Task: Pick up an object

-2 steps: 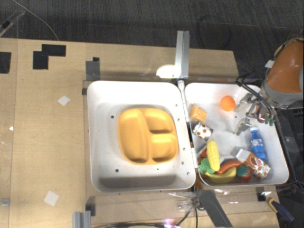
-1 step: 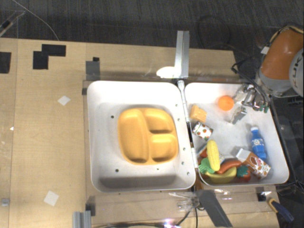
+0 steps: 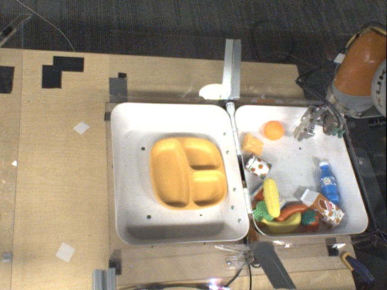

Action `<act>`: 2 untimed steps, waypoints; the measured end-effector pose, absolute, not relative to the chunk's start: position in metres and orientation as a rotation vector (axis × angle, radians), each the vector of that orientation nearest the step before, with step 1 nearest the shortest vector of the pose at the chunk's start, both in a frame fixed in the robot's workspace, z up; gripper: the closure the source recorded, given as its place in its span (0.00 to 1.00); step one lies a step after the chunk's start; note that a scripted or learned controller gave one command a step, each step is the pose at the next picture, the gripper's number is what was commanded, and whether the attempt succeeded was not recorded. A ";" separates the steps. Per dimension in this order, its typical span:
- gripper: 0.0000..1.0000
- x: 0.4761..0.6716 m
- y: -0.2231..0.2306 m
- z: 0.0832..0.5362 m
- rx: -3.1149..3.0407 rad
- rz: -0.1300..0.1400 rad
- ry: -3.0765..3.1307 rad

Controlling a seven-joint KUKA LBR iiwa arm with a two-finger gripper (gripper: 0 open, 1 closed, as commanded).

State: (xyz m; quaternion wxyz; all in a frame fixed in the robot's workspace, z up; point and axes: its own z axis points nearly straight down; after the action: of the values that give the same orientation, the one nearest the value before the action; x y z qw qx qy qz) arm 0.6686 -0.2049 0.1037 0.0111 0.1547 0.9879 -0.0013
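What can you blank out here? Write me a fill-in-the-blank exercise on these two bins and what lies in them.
1. The yellow divided tray lies in the ____ bin.
2. The round fruit near the gripper is coloured ____.
3. The blue bottle lies in the ____ bin.
4. The corn cob is coloured ____.

Missing words: left; orange; right; yellow

Smooth matt-white bins (image 3: 127, 180), glossy yellow plastic tray (image 3: 187, 171), pale wood-grain bench (image 3: 54, 180).
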 end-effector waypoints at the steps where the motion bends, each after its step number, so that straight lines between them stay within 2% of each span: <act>1: 1.00 0.602 -0.184 0.090 0.052 -0.003 3.128; 2: 0.00 0.602 -0.184 0.089 0.050 -0.003 3.128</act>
State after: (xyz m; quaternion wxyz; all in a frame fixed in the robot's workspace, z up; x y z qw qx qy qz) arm 0.6017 -0.1840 0.0891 0.0066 0.0160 0.9998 -0.0011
